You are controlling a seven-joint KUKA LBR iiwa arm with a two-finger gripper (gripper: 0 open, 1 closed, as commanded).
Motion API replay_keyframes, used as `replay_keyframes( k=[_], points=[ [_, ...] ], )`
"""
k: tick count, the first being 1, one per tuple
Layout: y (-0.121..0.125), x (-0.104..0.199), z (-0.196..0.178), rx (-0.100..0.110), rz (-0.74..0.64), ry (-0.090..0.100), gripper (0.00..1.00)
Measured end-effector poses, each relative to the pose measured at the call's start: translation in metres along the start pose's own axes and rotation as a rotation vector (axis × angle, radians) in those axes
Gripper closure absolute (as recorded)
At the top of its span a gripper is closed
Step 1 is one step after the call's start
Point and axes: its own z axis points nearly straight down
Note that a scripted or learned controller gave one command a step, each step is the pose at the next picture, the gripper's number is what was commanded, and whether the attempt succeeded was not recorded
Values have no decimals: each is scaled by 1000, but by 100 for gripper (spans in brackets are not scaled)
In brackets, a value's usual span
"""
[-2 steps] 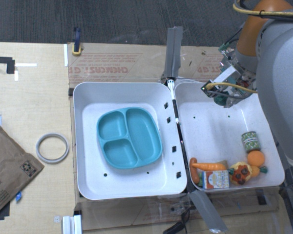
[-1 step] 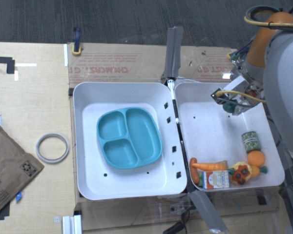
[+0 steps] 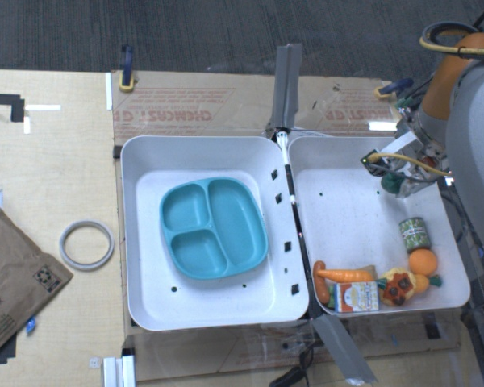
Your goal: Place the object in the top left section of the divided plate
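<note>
A light blue divided plate (image 3: 214, 228) lies in the left bin (image 3: 141, 297), with two small sections on its left and one large section on its right; nothing lies on it. The grey arm reaches in from the right, and its gripper (image 3: 392, 181) hangs over the upper right part of the right bin (image 3: 339, 208). Cables and the wrist body cover the gripper's tip. Loose objects lie in the right bin's lower right corner: a green can (image 3: 415, 235), an orange (image 3: 423, 262), a carrot (image 3: 344, 276), a small juice carton (image 3: 357, 297) and a red and yellow toy fruit (image 3: 397, 287).
A central divider with a grey post (image 3: 286, 87) separates the two bins. Left of the bins, on the wooden bench, lie a tape ring (image 3: 86, 243) and a brown cardboard piece (image 3: 12, 276).
</note>
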Motion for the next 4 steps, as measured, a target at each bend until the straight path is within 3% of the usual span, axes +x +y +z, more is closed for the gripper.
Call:
replay_keyframes(
  k=[1, 2, 3, 4],
  points=[
    [28, -11, -20, -1, 164, 2, 100],
    [10, 3, 28, 0, 197, 2, 100],
    [19, 3, 27, -2, 196, 4, 100],
    [8, 6, 28, 0, 198, 2, 100]
  ],
)
